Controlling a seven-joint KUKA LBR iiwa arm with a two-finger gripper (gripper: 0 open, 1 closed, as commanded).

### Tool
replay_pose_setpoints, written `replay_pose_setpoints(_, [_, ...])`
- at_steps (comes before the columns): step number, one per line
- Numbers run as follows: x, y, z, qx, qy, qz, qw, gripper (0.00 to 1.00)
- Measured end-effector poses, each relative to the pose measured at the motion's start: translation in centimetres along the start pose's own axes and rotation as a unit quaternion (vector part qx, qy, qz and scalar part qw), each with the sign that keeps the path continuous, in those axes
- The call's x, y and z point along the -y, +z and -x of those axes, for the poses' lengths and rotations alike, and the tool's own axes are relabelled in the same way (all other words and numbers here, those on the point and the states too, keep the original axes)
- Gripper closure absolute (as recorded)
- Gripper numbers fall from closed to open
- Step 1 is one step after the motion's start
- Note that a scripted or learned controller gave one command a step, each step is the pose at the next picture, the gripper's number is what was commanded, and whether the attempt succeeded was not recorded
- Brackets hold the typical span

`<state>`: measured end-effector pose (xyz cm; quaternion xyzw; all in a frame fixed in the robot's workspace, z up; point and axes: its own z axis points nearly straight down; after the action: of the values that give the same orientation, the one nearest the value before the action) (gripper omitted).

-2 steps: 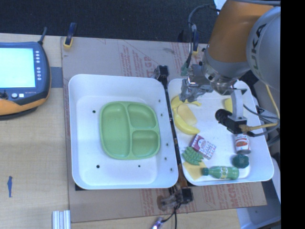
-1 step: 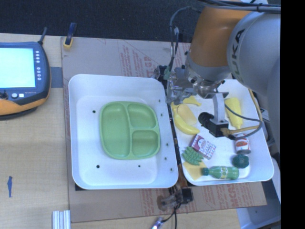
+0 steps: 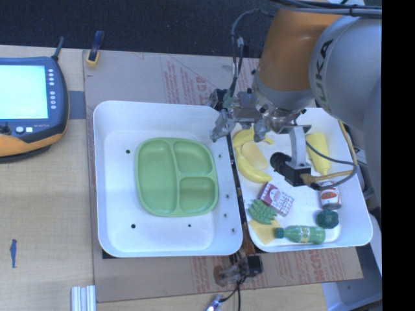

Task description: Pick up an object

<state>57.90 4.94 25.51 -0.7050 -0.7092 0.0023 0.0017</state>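
Nearest the bench (image 3: 45, 199) edge, in the right bin (image 3: 355, 237), lie a green bottle (image 3: 299, 234), a leafy green toy (image 3: 261, 211), a small carton (image 3: 277, 198) and a red-labelled can (image 3: 329, 195). Further in sit two bananas (image 3: 251, 161) (one beside the divider, the other (image 3: 318, 151) near the far right wall). The left bin (image 3: 107, 173) holds a green tray (image 3: 176, 175). Beyond, the arm (image 3: 324, 50) hangs over the right bin's far end, its jaws low by the bananas; I cannot tell whether they are parted or closed. A pendant (image 3: 29, 102) rests far left.

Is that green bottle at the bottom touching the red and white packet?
Apart. The camera view shows bare white bin floor between the green bottle and the red and white packet above it.
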Motion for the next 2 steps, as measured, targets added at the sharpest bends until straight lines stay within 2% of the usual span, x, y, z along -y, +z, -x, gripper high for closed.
replay_pose_setpoints(1, [-2.1,2.3,5.3,0.0,0.001,0.0,1.0,0.0])
replay_pose_setpoints(2, [-3.7,-0.7,14.9,0.0,0.002,0.002,1.0,0.0])
